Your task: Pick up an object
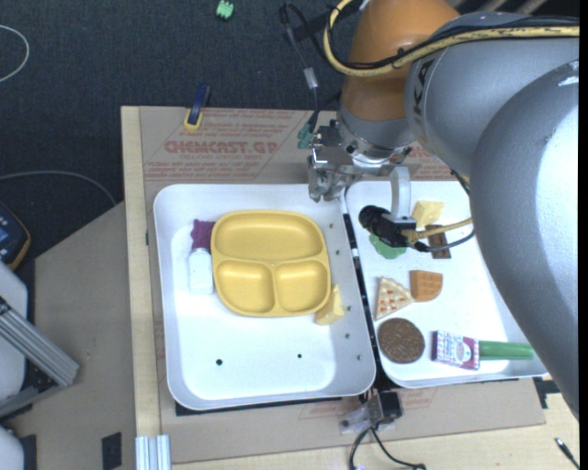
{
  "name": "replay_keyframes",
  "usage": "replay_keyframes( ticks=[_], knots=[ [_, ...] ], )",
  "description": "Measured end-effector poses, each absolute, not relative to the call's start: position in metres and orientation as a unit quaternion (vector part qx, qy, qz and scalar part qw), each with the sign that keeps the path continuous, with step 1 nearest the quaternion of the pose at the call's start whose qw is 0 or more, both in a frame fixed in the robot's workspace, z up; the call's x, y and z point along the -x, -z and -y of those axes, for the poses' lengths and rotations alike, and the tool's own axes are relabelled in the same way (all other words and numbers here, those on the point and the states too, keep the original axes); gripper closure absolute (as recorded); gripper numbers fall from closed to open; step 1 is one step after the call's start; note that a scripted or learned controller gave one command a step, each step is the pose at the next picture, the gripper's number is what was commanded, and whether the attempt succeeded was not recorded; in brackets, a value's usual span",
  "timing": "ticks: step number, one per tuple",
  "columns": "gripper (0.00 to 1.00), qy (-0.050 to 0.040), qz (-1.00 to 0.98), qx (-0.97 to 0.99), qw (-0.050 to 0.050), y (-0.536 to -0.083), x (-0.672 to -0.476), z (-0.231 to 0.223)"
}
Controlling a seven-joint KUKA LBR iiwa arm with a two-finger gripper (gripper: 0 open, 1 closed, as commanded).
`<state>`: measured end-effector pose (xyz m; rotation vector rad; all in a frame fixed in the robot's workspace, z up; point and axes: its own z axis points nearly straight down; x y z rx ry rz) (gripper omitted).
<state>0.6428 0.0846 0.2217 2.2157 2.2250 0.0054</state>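
Bare floor at the left bin's (266,367) near end, yellow tray (271,262) mid-bin, right bin (470,294) crowded

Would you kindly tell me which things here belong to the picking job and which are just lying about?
Belonging to the job: claw; candidates in the bins: yellow plate, white bottle, pizza slice, brown cookie, orange cracker.

Lying about, outside the bins: blue-and-yellow clip, green bit, cardboard sheet.

Bright, even light with soft shadows; the white bins (257,358) look slightly washed out, the near arm (514,138) blurred.
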Motion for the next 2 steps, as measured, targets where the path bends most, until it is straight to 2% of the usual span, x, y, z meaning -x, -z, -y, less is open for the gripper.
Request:
replay_keyframes(
  ticks=[1, 2],
  knots=[
    [1.0, 0.0001, -0.707, -0.707, -0.001, -0.235, -0.631, -0.084],
    [1.0, 0.002, -0.707, -0.707, -0.001, -0.218, -0.624, -0.08]
  ],
)
